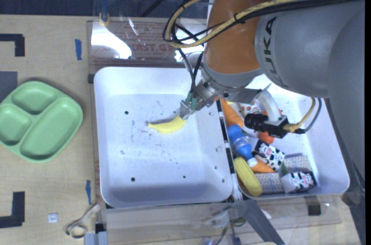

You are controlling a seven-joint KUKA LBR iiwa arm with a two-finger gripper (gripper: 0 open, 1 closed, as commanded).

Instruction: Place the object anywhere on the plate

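Observation:
A yellow banana (166,125) lies in the left white bin (116,174), near its middle. My gripper (188,105) hangs over the bin and reaches down to the banana's right end, touching or nearly touching it. A green divided plate (38,120) rests on the wooden bench at the far left, outside the bins and well away from the gripper.
The right bin (336,180) holds several toy items: a corn cob (247,176), a blue bottle (239,141), a carrot (232,114) and small cow-patterned cartons (269,152). The arm's grey body covers the upper right. A clear plastic sheet (124,41) lies behind the left bin.

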